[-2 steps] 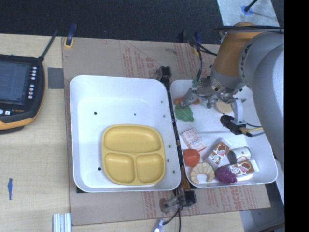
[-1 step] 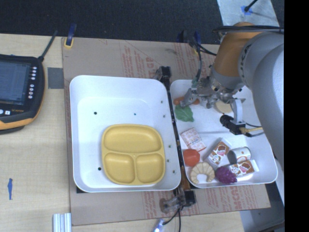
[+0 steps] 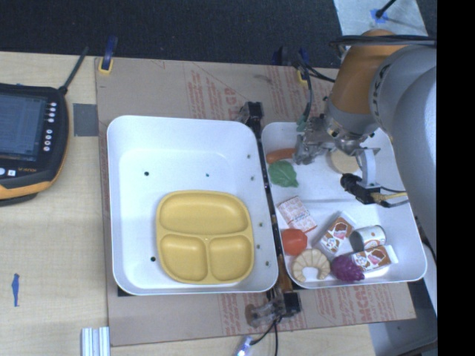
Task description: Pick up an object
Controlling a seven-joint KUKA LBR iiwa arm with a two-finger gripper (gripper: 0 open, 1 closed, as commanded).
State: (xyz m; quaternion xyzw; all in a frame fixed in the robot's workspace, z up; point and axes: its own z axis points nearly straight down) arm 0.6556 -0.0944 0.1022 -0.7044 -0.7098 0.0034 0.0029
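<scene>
Jaws low in right bin by green leaf

single fixed camera above bench, looking down at slant on both bins; mid-distance.

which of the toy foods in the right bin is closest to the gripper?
The green leafy piece, at the right bin's upper left, just below the gripper. The red tomato-like piece, shell-shaped pastry and purple piece lie farther down.
</scene>
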